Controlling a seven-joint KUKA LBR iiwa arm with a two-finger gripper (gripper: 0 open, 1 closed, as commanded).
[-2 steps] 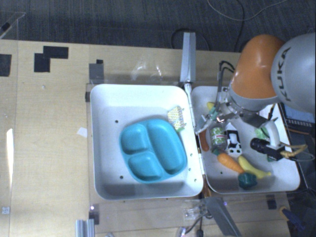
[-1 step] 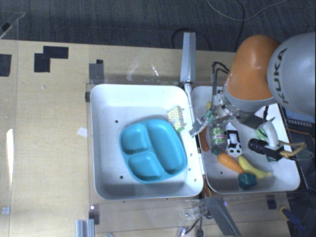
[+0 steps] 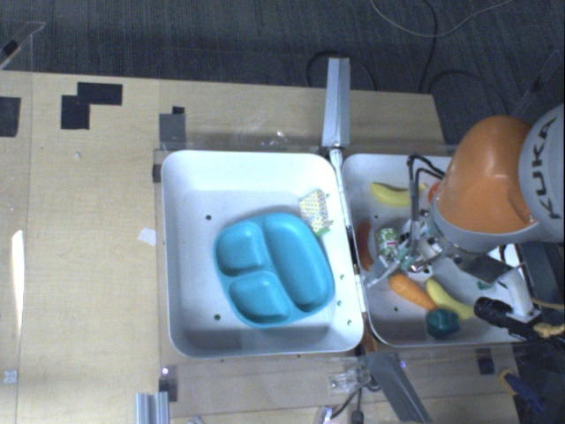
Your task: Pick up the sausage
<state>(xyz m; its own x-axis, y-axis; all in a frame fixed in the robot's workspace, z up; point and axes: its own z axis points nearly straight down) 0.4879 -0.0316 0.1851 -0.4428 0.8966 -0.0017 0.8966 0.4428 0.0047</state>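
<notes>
My orange band looked like smooth, shiny plastic. The two white bins looked like smooth, hard plastic too. The blue tray was plastic with a soft shine. The worktop looked like pale, flat wood. The post between the bins was dull grey metal.

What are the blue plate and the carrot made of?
The blue plate looks like smooth plastic: one even colour, soft shine, moulded sections. The carrot seems to be a plastic toy, evenly orange and smooth, though it is too small to be sure.
</notes>
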